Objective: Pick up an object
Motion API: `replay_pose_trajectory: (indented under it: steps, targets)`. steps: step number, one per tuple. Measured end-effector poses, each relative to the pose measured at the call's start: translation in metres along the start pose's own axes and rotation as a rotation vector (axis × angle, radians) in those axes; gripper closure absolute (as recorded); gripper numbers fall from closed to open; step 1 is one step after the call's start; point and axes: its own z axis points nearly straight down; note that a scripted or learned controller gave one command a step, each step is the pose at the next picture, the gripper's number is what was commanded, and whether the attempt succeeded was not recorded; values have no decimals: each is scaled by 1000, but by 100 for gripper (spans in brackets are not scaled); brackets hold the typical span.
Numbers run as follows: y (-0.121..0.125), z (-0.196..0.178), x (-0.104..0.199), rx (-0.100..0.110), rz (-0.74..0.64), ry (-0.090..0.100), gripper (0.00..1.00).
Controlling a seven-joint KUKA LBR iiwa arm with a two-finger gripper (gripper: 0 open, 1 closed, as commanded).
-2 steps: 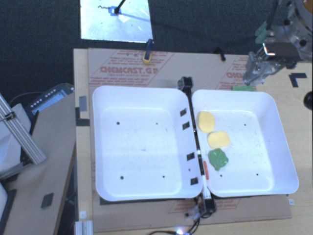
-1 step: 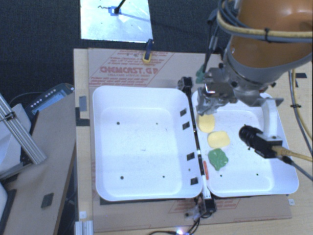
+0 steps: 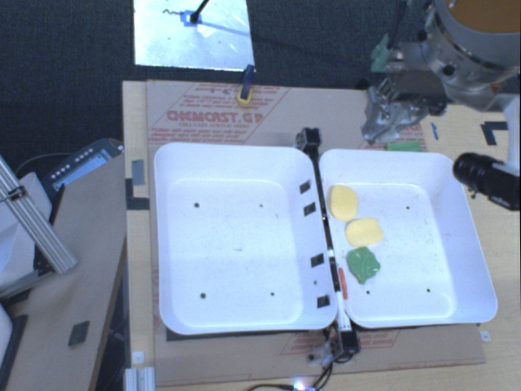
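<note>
Above the right bin's (image 3: pixel 456 243) far rim, the gripper (image 3: pixel 389 119) is being held; its jaw state cannot be told. The approach is judged underway: a descent toward the 3 pieces, 2 yellow (image 3: pixel 343 202) (image 3: pixel 364 232) and 1 green (image 3: pixel 362 263), is being called for.

Two shallow white bins sat side by side on the bench, a left bin (image 3: pixel 236 169) and a right bin (image 3: pixel 440 218), and the right one held three small objects: two yellow pieces (image 3: pixel 343 202) (image 3: pixel 364 232) and one green piece (image 3: pixel 362 264).

Arm (image 3: pixel 480 23) cut off top right
</note>
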Motion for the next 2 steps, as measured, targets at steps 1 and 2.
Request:
replay_pose_trajectory:
  steps: [1, 2]
  targets:
    - [6, 181, 46, 25, -2, -6, 100]
    - [-6, 292, 121, 22, -6, -4, 100]
